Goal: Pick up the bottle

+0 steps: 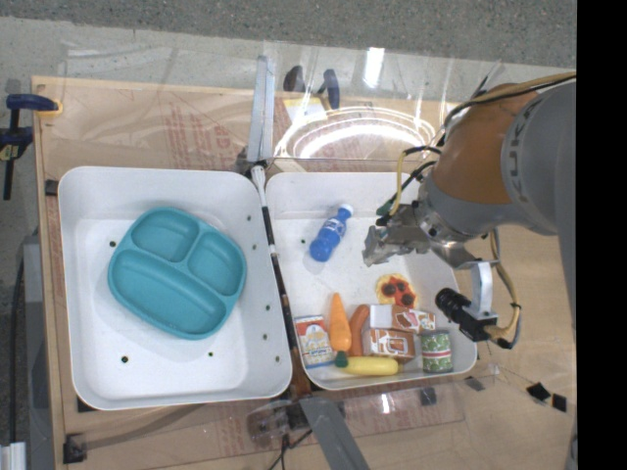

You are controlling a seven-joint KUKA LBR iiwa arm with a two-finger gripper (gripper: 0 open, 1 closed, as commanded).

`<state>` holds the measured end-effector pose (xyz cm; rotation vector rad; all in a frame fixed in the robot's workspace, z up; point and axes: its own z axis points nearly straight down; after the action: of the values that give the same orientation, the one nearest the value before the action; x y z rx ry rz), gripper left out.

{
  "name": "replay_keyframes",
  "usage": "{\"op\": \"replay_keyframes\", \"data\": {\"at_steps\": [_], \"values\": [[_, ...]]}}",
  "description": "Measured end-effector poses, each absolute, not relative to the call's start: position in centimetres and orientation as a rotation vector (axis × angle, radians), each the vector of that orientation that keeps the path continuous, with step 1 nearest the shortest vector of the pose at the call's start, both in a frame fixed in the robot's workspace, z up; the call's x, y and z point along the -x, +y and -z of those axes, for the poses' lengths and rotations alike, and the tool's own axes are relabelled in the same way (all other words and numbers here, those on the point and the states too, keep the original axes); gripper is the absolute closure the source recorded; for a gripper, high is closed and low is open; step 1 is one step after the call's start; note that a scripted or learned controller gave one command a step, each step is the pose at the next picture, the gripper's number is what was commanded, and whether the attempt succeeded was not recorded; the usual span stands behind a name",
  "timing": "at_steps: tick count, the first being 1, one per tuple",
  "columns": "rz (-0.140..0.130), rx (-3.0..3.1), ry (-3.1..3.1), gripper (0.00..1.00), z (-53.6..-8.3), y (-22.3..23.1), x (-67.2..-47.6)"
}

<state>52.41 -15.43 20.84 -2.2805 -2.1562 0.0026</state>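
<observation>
A small blue bottle (pixel 330 234) with a white cap lies on its side in the upper left part of the right bin (pixel 294 199), cap pointing up-right. My gripper (pixel 380 246) hangs over the same bin, a short way to the right of the bottle and apart from it. The grey arm with its orange band comes in from the right and covers the bin's right side.
Toy food lies along the right bin's front: a carton (pixel 313 341), a carrot (pixel 339 323), a banana (pixel 370 365), a pizza slice (pixel 396 289), boxes and a can (pixel 437 352). A teal divided plate (pixel 176 272) sits in the left bin (pixel 88 360).
</observation>
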Motion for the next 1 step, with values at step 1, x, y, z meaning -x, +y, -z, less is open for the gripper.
{"op": "replay_keyframes", "data": {"at_steps": [1], "values": [[-0.003, 2.281, -2.156, 0.00, -20.84, -15.43, -52.41]]}}
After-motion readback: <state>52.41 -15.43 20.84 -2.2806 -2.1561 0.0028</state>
